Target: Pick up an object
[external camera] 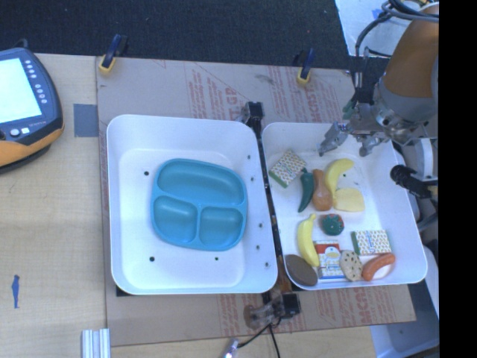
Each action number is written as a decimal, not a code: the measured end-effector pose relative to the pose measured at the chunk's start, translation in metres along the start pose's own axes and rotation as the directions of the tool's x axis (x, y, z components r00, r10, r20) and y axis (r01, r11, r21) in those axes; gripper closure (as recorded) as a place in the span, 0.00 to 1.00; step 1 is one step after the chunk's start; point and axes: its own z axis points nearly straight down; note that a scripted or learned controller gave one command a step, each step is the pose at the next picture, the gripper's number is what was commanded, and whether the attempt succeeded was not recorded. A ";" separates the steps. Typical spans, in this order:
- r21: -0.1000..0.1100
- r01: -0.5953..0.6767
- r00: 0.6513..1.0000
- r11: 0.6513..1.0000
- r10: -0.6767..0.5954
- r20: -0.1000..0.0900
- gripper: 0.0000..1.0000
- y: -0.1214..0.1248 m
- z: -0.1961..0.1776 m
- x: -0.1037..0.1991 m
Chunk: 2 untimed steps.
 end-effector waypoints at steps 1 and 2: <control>0.002 0.001 1.000 1.000 -0.001 0.001 0.00 -0.026 0.110 0.014; 0.003 0.005 1.000 1.000 -0.005 0.003 1.00 -0.026 0.099 0.013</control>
